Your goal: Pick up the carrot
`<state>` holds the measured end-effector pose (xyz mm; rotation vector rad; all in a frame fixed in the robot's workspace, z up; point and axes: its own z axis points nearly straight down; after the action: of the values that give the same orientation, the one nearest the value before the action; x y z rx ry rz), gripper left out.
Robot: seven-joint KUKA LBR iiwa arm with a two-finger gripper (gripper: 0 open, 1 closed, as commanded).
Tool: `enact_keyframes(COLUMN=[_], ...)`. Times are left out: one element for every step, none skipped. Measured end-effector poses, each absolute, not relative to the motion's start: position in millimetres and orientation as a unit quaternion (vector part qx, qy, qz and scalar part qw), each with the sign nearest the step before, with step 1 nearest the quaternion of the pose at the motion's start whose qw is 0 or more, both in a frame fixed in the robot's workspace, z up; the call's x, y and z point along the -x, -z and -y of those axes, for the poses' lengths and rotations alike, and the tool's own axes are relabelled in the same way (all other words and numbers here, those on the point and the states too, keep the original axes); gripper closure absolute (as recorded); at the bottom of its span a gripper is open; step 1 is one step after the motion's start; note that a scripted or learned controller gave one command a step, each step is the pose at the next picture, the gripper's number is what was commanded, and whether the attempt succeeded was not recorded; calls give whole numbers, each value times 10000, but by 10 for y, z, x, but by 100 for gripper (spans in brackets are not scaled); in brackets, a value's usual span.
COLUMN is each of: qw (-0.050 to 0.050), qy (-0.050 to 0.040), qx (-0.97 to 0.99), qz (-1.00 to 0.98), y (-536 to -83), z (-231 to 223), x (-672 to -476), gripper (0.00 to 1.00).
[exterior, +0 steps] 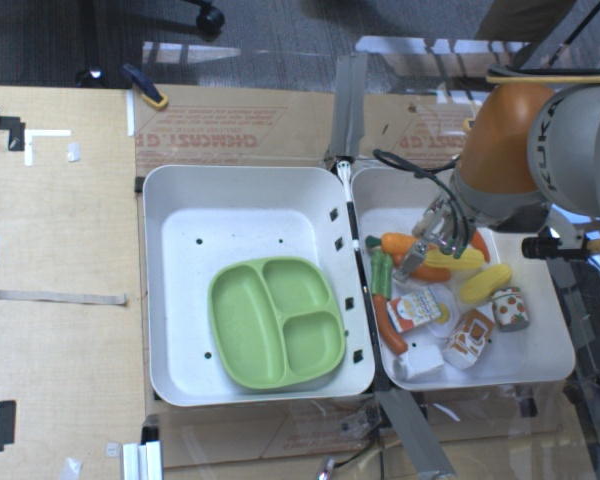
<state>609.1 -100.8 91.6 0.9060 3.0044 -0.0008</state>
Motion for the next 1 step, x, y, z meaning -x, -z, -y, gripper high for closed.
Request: enact_keyframes(qw=[17], qy=[1], qx=[-4604], qz=[-8877], y=[-918], z=[974], x=[-6091], gripper=[0])
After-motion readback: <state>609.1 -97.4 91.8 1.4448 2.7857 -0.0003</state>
